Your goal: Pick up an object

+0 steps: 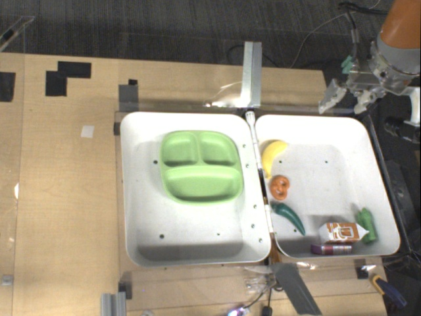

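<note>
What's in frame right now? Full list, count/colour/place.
bins: 2, white, side by side on the bench
divided plate: 1, light green, middle of left bin
banana: 1, yellow, right bin, top left by the divider
tomato-like ball: 1, orange-red, right bin, below the banana
pepper: 1, dark green, right bin, lower left
small carton: 1, brown and white, right bin, near front wall
marker-like stick: 1, purple, right bin, at front wall
green object: 1, green, right bin, lower right corner
arm: 1, grey with orange band, top right
gripper: 1, above the right bin's far rim, jaws apart, holding nothing
</note>
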### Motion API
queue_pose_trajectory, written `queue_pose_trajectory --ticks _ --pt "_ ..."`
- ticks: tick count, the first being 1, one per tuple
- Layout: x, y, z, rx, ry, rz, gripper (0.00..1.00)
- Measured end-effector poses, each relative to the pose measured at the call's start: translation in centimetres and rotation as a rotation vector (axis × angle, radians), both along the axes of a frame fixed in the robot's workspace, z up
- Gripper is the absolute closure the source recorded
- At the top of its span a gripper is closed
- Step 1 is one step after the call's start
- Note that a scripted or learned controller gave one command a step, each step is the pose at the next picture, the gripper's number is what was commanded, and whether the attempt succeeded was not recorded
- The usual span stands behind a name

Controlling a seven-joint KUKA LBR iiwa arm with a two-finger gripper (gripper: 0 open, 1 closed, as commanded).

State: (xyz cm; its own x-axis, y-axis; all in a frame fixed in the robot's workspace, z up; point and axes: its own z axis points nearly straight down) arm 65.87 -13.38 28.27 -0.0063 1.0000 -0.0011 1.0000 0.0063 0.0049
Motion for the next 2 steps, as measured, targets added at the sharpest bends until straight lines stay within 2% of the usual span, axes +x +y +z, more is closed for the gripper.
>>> queue_pose_trajectory --ticks 1,2 --pt "1.1 3.4 -10.0 0.001 0.001 -0.058 0.00" --pt "1.1 6.5 -5.8 0.000 -0.001 0.049 0.00"
